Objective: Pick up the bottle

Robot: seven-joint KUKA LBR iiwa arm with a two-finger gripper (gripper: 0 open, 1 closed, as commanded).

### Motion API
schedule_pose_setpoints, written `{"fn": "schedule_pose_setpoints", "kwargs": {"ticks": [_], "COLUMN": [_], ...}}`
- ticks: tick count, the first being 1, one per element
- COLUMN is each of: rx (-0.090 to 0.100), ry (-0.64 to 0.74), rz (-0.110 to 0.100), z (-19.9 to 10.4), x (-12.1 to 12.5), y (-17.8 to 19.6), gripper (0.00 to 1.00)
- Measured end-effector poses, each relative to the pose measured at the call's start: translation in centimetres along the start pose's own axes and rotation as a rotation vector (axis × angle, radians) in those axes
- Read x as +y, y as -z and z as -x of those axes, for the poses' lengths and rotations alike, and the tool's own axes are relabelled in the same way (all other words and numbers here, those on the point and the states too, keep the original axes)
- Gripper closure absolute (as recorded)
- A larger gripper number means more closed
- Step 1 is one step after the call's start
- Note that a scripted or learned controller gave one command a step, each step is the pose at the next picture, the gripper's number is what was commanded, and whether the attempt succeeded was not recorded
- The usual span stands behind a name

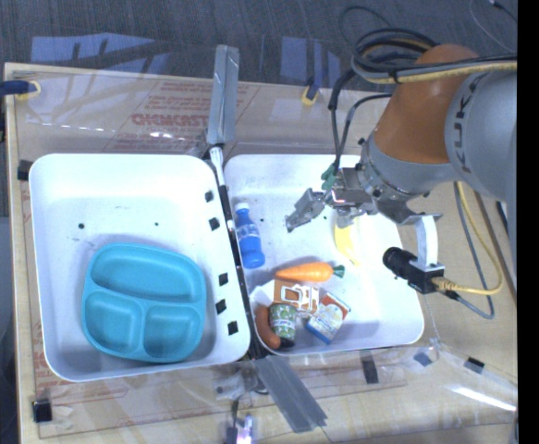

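A small blue bottle (248, 240) with a pale cap lies in the right bin (278, 176), tight against its left wall, cap pointing to the back. My gripper (323, 213) hangs over the middle of that bin, to the right of the bottle and apart from it. Its fingers stand open, the left fingertip (298, 215) reaching toward the bottle, with nothing between them.
A carrot (304, 271) and a banana (345, 240) lie near the gripper. A green-lidded jar (283, 322), small cartons (322, 313) and a sausage (262, 325) crowd the bin's front. The left bin (56, 192) holds a blue divided tray (145, 302).
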State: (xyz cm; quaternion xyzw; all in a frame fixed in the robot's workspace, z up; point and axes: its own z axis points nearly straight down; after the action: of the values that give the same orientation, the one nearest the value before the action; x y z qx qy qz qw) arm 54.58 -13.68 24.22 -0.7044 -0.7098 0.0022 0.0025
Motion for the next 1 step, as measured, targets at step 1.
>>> {"fn": "schedule_pose_setpoints", "kwargs": {"ticks": [1], "rx": [-0.003], "ry": [0.132], "rz": [0.001], "z": [-2.98], "x": [3.12], "y": [-11.25], "gripper": [0.0]}}
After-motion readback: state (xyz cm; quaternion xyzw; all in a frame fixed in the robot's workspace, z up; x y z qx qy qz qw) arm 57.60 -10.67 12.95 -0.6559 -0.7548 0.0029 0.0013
